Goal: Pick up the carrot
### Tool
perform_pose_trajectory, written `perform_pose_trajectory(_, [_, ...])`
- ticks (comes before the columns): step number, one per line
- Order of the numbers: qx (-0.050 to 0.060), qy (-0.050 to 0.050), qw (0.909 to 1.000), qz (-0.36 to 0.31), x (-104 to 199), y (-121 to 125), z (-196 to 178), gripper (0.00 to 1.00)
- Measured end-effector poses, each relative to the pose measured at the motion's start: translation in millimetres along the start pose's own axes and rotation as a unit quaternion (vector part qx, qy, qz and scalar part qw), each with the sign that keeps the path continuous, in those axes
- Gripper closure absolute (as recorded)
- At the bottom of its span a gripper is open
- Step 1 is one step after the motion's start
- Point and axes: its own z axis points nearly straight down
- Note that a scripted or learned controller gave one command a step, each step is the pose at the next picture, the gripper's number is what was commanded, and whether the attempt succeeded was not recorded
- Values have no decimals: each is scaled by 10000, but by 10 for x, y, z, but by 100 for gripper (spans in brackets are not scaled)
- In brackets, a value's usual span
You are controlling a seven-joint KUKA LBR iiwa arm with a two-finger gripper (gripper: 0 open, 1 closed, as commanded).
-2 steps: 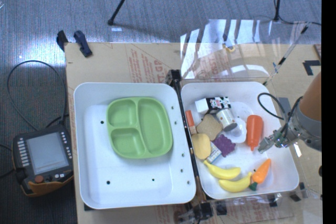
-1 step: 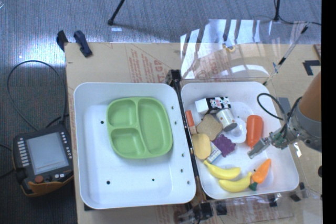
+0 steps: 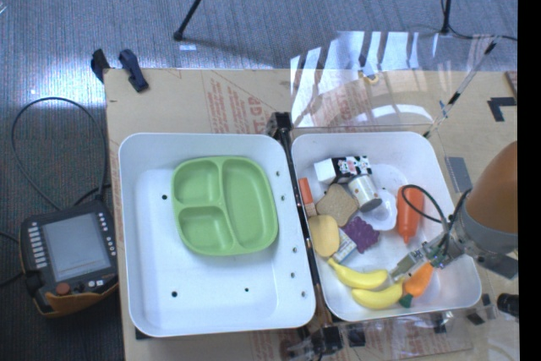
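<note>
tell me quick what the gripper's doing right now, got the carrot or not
gripper: down in the right bin, at an orange piece by the bananas; open or closed cannot be told, no confirmed hold.

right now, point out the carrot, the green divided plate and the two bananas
orange carrot (image 3: 407, 214): camera view, middle of its body, right bin
green three-compartment plastic plate (image 3: 225, 205): camera view, central divider, left bin
two yellow bananas (image 3: 359, 276): camera view, upper banana's curve

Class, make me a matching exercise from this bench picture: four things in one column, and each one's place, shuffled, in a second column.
Things:
1. green divided plate
2. bananas
3. gripper
4. handheld control pad

Places:
A. near edge of the right bin
B. floor left of the bench
C. left bin
D. over the right bin's near right corner

Pairs: 1-C, 2-A, 3-D, 4-B
</note>
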Motion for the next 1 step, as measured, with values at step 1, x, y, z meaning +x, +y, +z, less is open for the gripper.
perform_pose_trajectory(1, [-10, -1, 10000, 52, -13, -4, -106, 100])
